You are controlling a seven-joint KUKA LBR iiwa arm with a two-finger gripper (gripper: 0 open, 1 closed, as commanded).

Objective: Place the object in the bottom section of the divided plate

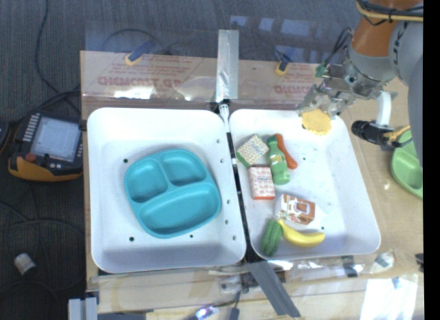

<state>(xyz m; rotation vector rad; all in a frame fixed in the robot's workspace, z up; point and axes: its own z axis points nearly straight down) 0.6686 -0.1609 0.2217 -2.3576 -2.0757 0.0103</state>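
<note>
The grey arm [385, 16] reaches in over the bench's far right corner, its orange band uppermost. Its gripper [328, 102] points down and leftward there.

Your way over the plate [173, 192] in the left bin [103, 174] is open. The right bin [357, 195] is crowded down its middle; only its right side is bare.

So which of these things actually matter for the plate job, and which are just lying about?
For the job:
- gripper, above the right bin's far corner
- round yellow piece just under it; grasp unclear
- blue divided plate, in the left bin

Lying about in the right bin:
- banana
- green bottle
- carrot
- cucumber
- three small packets
</note>
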